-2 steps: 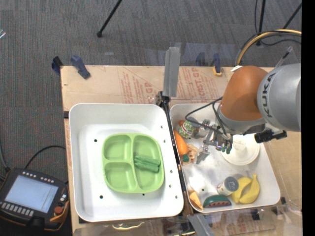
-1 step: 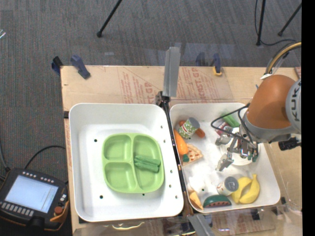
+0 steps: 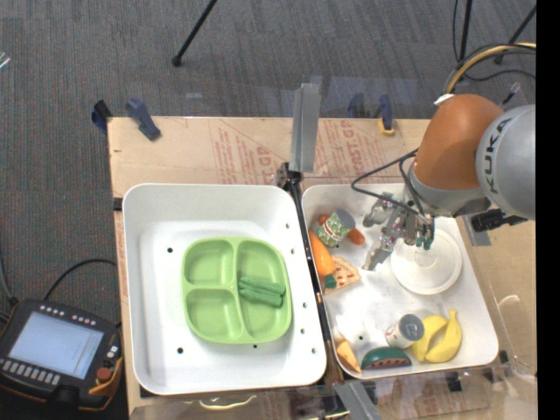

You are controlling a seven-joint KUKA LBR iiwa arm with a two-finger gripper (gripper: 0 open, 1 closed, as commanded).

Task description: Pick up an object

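The grey arm's end effector [image 3: 382, 254] hung over the right shallow white bin [image 3: 479, 309], beside a slice of toy pizza [image 3: 343, 276]; whether it gripped anything could not be told.

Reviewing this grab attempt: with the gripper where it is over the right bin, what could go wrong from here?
1. The gripper hangs between the white dish and the pizza slice; coming down there, it may close on bare bin floor.
2. The dish sits right beside it, so a finger could catch its rim and shove it.
3. The can, carrot and pizza slice are crowded together, so a grab may nudge neighbours.
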